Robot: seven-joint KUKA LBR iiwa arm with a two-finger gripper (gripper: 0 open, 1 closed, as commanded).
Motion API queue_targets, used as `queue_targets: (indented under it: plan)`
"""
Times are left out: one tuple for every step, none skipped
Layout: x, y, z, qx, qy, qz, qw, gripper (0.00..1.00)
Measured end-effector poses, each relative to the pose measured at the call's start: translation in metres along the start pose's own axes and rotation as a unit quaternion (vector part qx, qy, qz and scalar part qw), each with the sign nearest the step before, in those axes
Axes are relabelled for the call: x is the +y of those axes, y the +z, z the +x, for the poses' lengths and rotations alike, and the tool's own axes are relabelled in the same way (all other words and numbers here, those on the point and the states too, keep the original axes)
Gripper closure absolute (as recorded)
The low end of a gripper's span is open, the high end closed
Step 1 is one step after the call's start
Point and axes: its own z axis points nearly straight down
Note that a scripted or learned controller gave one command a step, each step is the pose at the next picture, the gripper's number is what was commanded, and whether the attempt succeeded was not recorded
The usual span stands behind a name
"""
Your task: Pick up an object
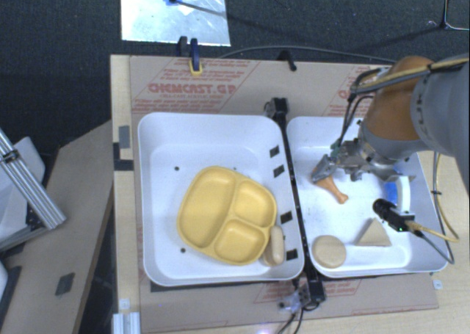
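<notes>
yellow tray (226, 214) alone; one hand (323, 171), two white bins (158, 178).

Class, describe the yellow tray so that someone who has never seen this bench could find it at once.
Find the left bin of the two white ones. The yellow tray lies in its middle, tilted, with several compartments. It is much the largest thing there; the only neighbour is a small beige piece at its lower right corner.
</notes>
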Motion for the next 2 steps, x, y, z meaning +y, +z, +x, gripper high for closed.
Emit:
queue_targets:
  plan:
    - [0.001,-0.013,0.0,-0.001,0.0,-0.002,1.0,1.0]
    - [0.011,-0.07,0.005,-0.001,-0.001,-0.005,1.0,1.0]
